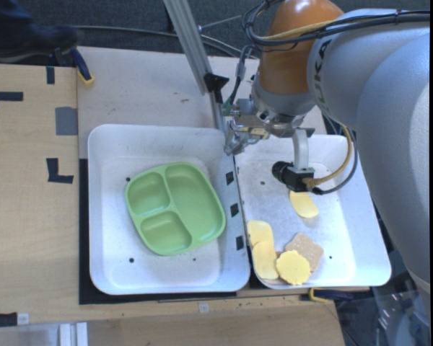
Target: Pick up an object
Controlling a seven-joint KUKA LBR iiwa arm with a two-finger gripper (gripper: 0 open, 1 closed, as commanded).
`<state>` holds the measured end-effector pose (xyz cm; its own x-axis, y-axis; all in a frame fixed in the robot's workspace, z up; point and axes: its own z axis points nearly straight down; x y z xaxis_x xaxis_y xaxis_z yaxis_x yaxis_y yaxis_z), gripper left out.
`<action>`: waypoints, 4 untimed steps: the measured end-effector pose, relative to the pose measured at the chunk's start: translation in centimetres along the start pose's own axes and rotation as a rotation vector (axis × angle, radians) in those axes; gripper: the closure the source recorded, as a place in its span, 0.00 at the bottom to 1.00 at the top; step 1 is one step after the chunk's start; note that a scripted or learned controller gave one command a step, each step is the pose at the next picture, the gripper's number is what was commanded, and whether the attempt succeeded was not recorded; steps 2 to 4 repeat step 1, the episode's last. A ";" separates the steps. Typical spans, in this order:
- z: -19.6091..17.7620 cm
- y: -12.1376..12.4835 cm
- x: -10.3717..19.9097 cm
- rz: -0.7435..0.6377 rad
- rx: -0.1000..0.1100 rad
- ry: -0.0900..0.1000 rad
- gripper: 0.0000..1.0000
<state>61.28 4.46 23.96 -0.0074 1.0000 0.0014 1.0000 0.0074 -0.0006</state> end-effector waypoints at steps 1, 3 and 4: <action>0.1 0.9 4.7 0.001 0.001 0.000 1.00; 0.1 0.9 4.7 0.001 0.001 0.000 1.00; 0.1 0.9 4.7 0.001 0.001 0.000 1.00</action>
